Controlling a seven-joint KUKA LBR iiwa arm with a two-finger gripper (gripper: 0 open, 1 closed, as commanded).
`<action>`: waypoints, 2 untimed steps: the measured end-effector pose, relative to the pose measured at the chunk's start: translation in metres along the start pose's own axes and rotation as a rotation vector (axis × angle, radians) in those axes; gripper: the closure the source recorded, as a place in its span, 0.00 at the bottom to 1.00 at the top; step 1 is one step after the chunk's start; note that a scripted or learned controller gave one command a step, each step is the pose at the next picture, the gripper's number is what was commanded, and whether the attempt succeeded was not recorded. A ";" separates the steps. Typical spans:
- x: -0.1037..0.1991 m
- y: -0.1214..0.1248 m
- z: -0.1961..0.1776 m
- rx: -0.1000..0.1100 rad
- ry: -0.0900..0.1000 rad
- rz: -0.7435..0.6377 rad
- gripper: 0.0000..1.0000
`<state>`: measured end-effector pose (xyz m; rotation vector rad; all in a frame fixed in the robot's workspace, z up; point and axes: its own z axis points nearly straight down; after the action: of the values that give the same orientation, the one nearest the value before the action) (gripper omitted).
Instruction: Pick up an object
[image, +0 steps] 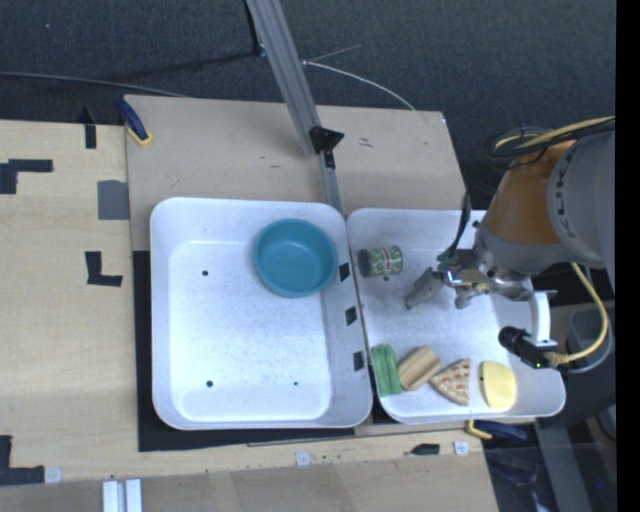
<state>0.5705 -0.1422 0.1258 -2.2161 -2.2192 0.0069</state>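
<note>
Tool (425, 291) hangs over the right bin (420, 225) w/ fingers spread, nothing btwn them. Small can (380, 261) lies just left of it. Blue bowl (295, 257) in left bin (200, 330).

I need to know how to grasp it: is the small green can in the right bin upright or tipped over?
Tipped: the green can lies on its side on the right bin floor.

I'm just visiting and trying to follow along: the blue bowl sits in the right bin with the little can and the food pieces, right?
Not quite. The camera view shows the blue bowl alone in the left bin. The can and the food pieces are in the right bin.
</note>
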 end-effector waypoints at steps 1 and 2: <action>0.000 0.000 0.038 -0.006 -0.003 0.000 0.00; -0.001 0.001 0.025 -0.011 -0.005 0.000 1.00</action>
<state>0.5718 -0.1429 0.1006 -2.2242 -2.2268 0.0008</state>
